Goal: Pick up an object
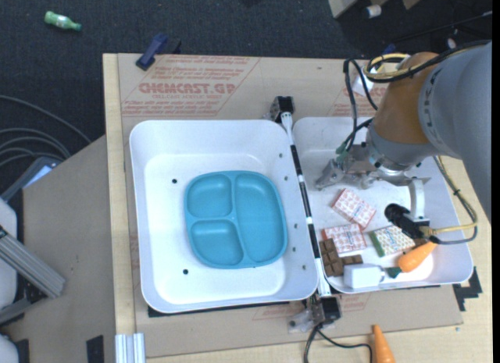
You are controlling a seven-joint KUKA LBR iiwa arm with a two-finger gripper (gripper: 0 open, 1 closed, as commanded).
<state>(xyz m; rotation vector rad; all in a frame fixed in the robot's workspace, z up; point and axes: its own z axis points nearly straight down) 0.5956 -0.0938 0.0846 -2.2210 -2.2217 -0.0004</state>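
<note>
The gripper (337,172) is seen low over the right bin (312,131), just up-left of the checked packet (354,207); whether it is spread cannot be told. Nothing is seen held. The approach seems in hand; a descent onto the packet is judged next.

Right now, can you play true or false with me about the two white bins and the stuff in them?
1. The blue plate lies in the left bin. True.
2. The blue plate has three sections. True.
3. The orange carrot toy sits on the blue plate. False: it lies in the right bin, near its front right corner.
4. The robot arm hangs over the left bin. False: it is over the right bin.
5. A red and white checked packet lies in the right bin. True.
6. Both bins are black. False: both are white.
</note>
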